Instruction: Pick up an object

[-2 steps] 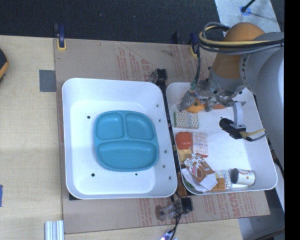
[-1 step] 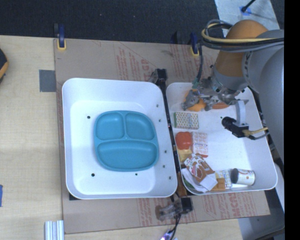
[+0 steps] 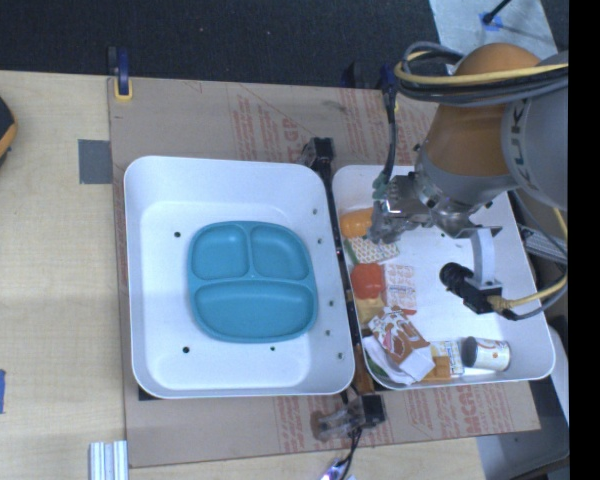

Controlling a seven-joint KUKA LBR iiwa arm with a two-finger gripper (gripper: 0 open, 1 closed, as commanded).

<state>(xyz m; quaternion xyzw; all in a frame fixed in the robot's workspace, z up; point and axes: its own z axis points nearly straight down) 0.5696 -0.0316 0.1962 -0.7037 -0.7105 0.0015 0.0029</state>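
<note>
Nearest the lens, the arm hangs over the right bin, wrist bent downward so the gripper reaches the items heaped along its left wall: orange piece, red object, snack packet, small bottle. Gripper opening: cannot tell. The left bin holds 1 blue divided plate.

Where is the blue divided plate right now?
The blue divided plate lies flat in the middle of the left bin, apart from the cluttered right bin where the gripper is.
</note>
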